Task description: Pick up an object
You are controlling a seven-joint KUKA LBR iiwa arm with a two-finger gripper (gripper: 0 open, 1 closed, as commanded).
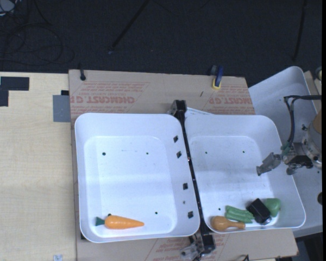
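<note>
An orange carrot [123,222] with a green top lies at the front of the left bin [87,145]. In the front right corner of the right bin [228,129] several items huddle together: a tan pear-shaped piece [226,224], a green pod [238,214], a black block [259,210] and a green rounded piece [273,204]. My gripper [281,166] hangs over the right bin's right side, behind and above that pile. It is open, with nothing between its fingers [267,165].
A black divider rail [187,167] runs between the two bins. Cardboard [152,94] lies under them, with a blue and yellow clamp [217,77] at its back edge. A pale wooden bench top [27,162] extends to the left.
</note>
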